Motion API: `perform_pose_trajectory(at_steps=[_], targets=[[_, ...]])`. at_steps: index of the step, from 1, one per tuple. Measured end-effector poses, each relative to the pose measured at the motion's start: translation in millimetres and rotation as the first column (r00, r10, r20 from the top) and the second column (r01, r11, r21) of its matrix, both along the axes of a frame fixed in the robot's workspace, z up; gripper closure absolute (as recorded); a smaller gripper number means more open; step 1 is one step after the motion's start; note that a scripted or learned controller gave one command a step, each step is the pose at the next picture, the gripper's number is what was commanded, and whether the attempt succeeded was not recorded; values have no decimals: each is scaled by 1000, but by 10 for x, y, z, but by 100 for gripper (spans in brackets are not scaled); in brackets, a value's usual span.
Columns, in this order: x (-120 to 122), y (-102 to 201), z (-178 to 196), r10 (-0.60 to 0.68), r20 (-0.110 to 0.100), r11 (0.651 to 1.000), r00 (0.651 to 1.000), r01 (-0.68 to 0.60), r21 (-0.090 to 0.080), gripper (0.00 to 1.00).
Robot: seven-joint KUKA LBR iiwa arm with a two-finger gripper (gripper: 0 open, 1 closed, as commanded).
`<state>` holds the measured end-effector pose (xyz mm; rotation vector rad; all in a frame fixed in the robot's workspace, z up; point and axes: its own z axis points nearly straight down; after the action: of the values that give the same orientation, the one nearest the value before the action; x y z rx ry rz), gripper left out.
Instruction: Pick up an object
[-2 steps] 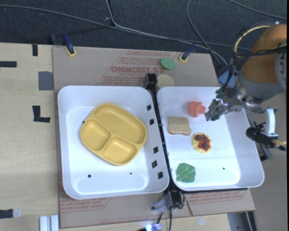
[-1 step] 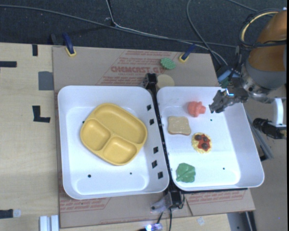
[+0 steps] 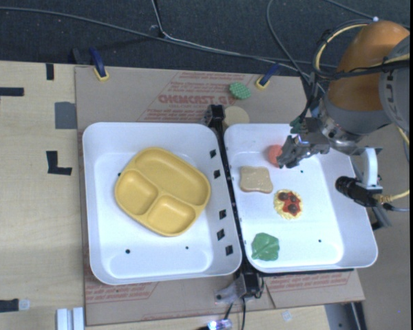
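Faint red print on cardboard sheet (image 3: 158, 95), illegible

1. The grey, rounded metal arm body (image 3: 397, 91) carries a broad glossy orange band (image 3: 372, 53) behind the jaws, domed and catching a small highlight.
2. Thin black cables (image 3: 321, 50) loop around the orange band and run down toward the jaws.
3. The dark, boxy two-finger gripper (image 3: 290, 154) sits at the end of a grey wrist block.
4. Beside the jaws, a white bracket (image 3: 369, 167) bears a black cylindrical fitting (image 3: 354, 189) with a thin yellowish lead.
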<state>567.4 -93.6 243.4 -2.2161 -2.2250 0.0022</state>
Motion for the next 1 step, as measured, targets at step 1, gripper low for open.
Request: perform_pose_trajectory(at_steps=[1], targets=[[59,582,-95,0,0,1000,1000,0,0,100]])
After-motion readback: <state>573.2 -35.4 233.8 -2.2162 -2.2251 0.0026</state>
